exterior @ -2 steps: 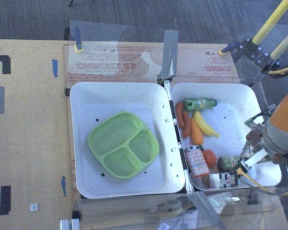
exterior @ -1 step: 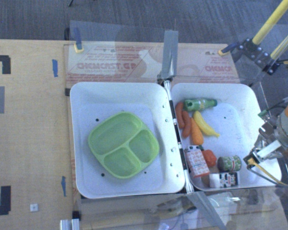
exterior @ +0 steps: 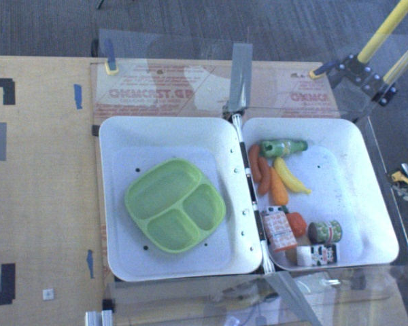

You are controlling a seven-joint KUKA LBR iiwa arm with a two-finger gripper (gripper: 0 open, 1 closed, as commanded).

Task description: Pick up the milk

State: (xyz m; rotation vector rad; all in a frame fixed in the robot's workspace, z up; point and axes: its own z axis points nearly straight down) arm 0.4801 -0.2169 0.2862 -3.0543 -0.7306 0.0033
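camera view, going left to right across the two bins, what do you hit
green divided plate → orange carrots → yellow banana → small can. The green bottle, the red carton and the black-and-white milk carton overlap these in left-right position, so they are left out.

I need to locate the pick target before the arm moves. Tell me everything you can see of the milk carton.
The milk carton is a small box, white with black patches, seemingly printed cardboard. It lies on its side, long axis running left-right, at the near edge of the right bin, against the bin's front wall. A green-topped can lies just behind it, close or touching. A red-and-white carton lies to its left, its near end close to the milk's white end. Nothing grips or covers it.
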